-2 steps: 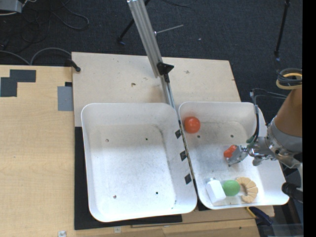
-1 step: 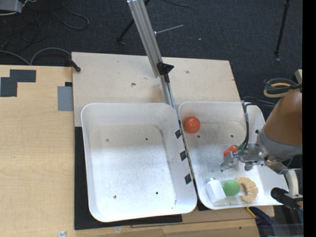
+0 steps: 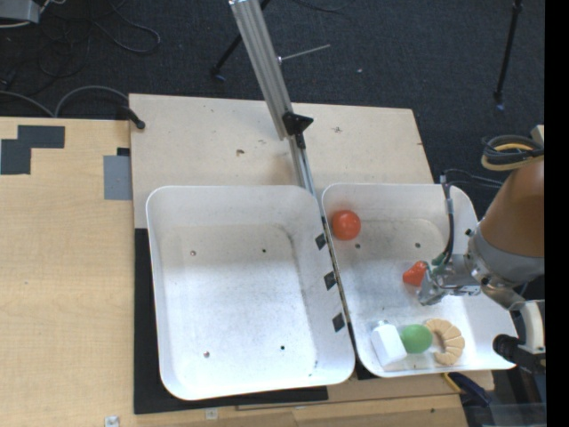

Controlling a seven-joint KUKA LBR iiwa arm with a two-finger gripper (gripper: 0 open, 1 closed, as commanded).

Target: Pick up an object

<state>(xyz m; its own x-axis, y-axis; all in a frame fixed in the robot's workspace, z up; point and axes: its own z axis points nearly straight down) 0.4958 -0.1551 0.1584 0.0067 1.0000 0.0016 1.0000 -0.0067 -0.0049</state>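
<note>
The right bin point(image 3: 391, 205) holds a red-orange ball point(image 3: 346, 225) near its far left side and a smaller red-orange object point(image 3: 414, 275) at mid right. A white block point(image 3: 387, 342), a green ball point(image 3: 415, 338) and a tan ridged pastry-like piece point(image 3: 447, 339) lie together at its near edge. My gripper point(image 3: 433, 290) hangs low over the right bin, right beside the small red-orange object and just right of it. I see nothing held between its fingers.
The left bin point(image 3: 233, 290) sits beside the right one, with small black clips point(image 3: 329, 279) along the shared rim. A slanted aluminium bar point(image 3: 269, 78) rises from behind the bins. Wooden bench surface lies to the left.
</note>
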